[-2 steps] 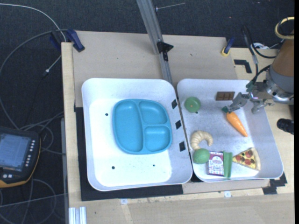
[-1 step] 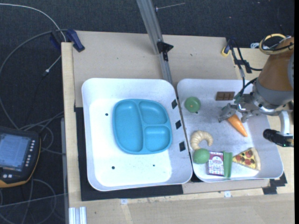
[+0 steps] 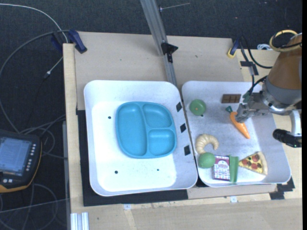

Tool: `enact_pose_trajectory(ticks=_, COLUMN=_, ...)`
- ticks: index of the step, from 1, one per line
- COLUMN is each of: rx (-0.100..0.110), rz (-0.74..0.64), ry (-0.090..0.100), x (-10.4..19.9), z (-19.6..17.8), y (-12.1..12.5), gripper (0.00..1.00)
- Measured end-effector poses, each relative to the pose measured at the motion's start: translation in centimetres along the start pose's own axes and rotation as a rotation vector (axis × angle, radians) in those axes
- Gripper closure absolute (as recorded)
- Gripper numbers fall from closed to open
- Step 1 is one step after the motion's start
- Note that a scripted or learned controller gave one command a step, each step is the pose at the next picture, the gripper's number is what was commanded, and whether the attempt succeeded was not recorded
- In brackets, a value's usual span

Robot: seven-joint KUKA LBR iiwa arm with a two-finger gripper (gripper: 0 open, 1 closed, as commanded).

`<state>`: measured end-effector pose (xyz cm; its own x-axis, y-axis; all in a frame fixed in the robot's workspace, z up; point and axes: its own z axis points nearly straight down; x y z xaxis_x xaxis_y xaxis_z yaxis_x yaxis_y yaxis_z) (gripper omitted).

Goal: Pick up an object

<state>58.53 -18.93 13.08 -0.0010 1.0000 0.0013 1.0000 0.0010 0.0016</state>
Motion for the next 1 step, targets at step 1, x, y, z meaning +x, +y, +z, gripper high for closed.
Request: enact_pose_trajectory(ticks=1, rx=-0.006, rz=-0.002, ry=-0.003, x=0.79, z=-5.08, y=0.81, gripper=1.0)
